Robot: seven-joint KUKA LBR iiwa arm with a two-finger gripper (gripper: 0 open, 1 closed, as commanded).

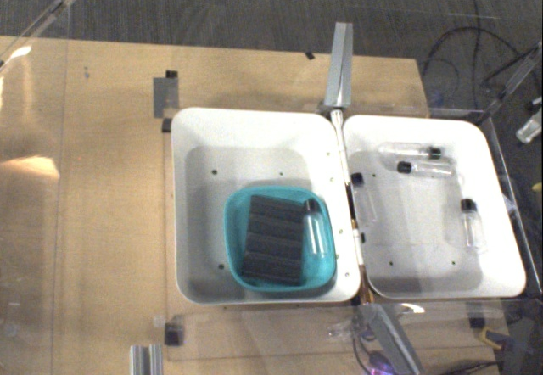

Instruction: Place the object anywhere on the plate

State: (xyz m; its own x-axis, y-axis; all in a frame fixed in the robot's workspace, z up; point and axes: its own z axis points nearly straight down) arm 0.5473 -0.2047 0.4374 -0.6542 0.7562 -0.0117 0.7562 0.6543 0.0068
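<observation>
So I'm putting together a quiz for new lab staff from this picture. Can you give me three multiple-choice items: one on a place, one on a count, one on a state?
1. Where does the teal plate sit?
A. in the left bin
B. in the right bin
C. on the bare bench

2. How many clear vials lie in the right bin?
A. one
B. four
C. seven

3. How is the vial on the plate placed?
A. standing upright
B. lying flat beside the dark ribbed block
C. hanging over the plate's rim

Answers:
1 A: the left bin's white walls surround the plate.
2 B: there are two near the far wall, one by the left wall and one on the right.
3 B: it lies lengthwise along the block's right side, inside the rim.
</observation>
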